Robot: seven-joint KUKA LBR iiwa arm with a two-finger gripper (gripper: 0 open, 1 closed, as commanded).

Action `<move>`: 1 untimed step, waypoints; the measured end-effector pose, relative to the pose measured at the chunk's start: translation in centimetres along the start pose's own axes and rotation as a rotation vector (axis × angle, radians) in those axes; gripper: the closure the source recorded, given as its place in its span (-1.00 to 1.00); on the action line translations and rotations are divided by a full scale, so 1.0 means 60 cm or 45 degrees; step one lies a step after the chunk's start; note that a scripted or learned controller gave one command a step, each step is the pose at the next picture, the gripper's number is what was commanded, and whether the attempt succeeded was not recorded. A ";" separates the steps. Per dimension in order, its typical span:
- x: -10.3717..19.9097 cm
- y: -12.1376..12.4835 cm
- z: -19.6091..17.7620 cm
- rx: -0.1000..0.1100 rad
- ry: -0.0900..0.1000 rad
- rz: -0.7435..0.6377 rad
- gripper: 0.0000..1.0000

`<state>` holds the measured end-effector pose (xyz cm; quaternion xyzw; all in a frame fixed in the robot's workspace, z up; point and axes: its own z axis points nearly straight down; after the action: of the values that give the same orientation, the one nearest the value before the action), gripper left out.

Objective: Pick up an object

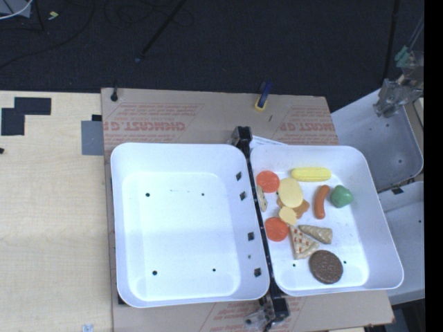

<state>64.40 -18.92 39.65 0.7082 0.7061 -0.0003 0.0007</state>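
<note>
My two-finger pincer (pixel 403 59) hangs beyond the right shallow white plastic bin's (pixel 377 206) far right corner, its grip I cannot tell.

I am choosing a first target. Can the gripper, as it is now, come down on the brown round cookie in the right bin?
Probably yes: the cookie lies flat near the right bin's front corner, open from above, with only the pizza slice close beside it.

Two shallow white plastic bins sit side by side on a brown printed cardboard sheet (pixel 208 120), the left bin (pixel 131 185) touching the right bin (pixel 377 254) along a black clip strip (pixel 252 213). The sheet lies on the pale wooden bench (pixel 48 220). A small blue-and-yellow item (pixel 262 97), perhaps a clamp, sits at the cardboard's far edge.
</note>
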 end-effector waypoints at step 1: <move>-0.041 0.001 -0.025 0.000 0.000 -0.002 1.00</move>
<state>64.43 -21.38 41.14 0.7076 0.7066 -0.0001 0.0007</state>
